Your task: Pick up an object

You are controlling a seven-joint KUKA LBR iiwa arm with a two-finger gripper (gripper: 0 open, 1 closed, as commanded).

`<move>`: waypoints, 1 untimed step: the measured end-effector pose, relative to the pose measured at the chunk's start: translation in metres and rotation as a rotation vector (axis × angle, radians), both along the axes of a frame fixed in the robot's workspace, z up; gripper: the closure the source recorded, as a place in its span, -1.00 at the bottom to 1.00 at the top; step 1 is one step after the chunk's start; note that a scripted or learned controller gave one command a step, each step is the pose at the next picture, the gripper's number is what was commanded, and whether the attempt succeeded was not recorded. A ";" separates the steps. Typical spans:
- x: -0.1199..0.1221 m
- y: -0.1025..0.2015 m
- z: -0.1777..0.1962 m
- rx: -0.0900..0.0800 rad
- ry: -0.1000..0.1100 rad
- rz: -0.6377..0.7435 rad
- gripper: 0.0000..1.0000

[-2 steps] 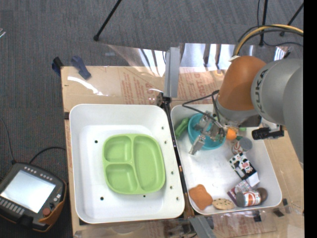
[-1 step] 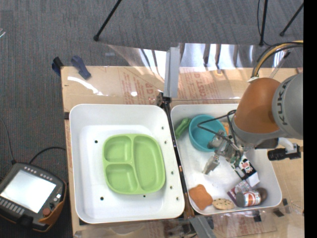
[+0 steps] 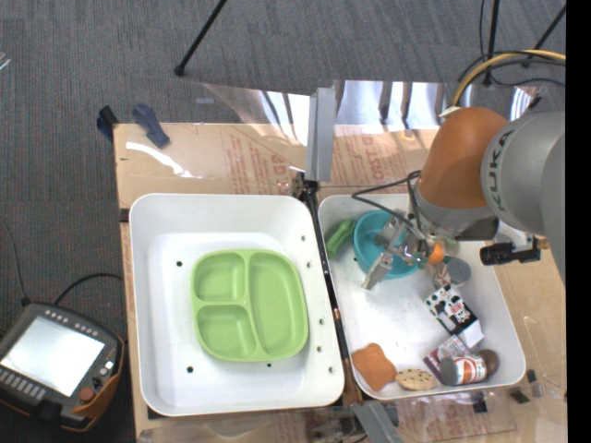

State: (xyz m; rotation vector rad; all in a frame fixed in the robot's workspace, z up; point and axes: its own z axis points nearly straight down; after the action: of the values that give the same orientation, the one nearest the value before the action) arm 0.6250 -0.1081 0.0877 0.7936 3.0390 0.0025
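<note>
grey and orange metal is reaching in from the right, the arm [image 3: 499, 169] being held low over the right bin [image 3: 397, 326]. the tool [image 3: 390, 258] is being seen at the far left part of that bin, its metal fingers [image 3: 377, 273] pointing down and left over the rim of a teal bowl [image 3: 369, 238]. whether the tool is clenched or released cannot be told, and nothing is being shown plainly between its fingers.

the teal bowl is lying near the bin's far left corner, partly covered by the wrist. a green piece [image 3: 338, 235] is lying just beside the bowl on its left, against the bin wall. a black-and-white patterned carton [image 3: 452, 308] is lying to the right of the tool, tilted. along the near edge an orange-brown lump [image 3: 374, 365], a speckled cookie [image 3: 416, 378] and a can with a red label [image 3: 464, 369] on its side are lying close together.

the left bin [image 3: 166, 238] is carrying a light green divided tray [image 3: 249, 305] with three compartments, lying flat near its middle. both bins are resting side by side on the counter [image 3: 222, 150]. a handheld pendant [image 3: 57, 363] is lying on the floor at the lower left.
</note>
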 end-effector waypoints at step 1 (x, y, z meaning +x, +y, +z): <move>-0.055 -0.065 0.000 -0.002 0.001 -0.103 -1.00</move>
State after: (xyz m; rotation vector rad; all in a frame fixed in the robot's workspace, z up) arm 0.5704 -0.1727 0.0875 0.9498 2.9941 -0.0014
